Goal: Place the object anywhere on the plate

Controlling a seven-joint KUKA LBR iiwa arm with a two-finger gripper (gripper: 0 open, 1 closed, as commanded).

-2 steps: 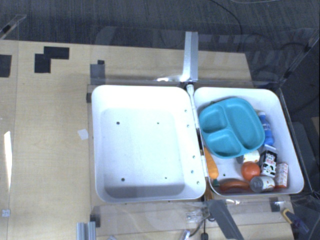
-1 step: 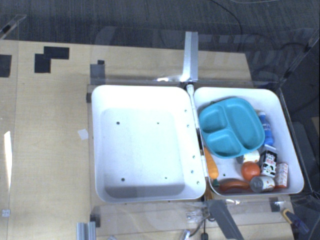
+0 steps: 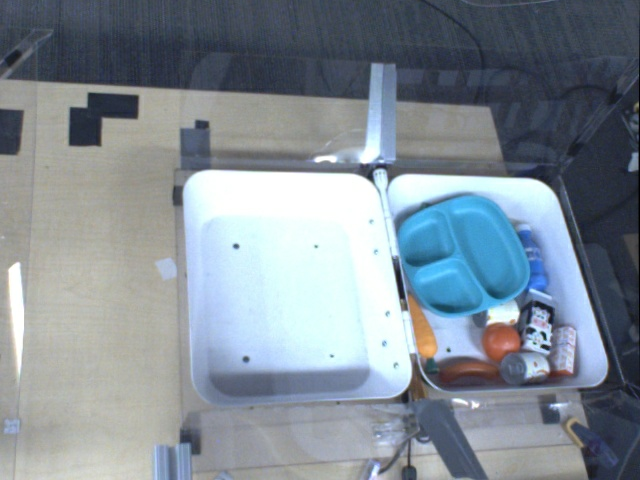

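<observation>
A blue plate (image 3: 463, 254) with three compartments lies in the right bin (image 3: 560, 218), tilted toward the bin's far left. Small objects crowd the bin's near and right sides: an orange carrot-like piece (image 3: 424, 332) along the left wall, a red-orange ball (image 3: 500, 342), a dark red long item (image 3: 468, 371), a grey can (image 3: 522, 367), a black-and-white box (image 3: 538, 326), a red-and-white packet (image 3: 563, 350) and a blue bottle (image 3: 531, 257) beside the plate.
The left bin (image 3: 290, 288) sits beside the right one, split from it by a metal divider (image 3: 382, 118). Tan bench surface (image 3: 90, 298) stretches to the left. Cables run over the dark floor behind.
</observation>
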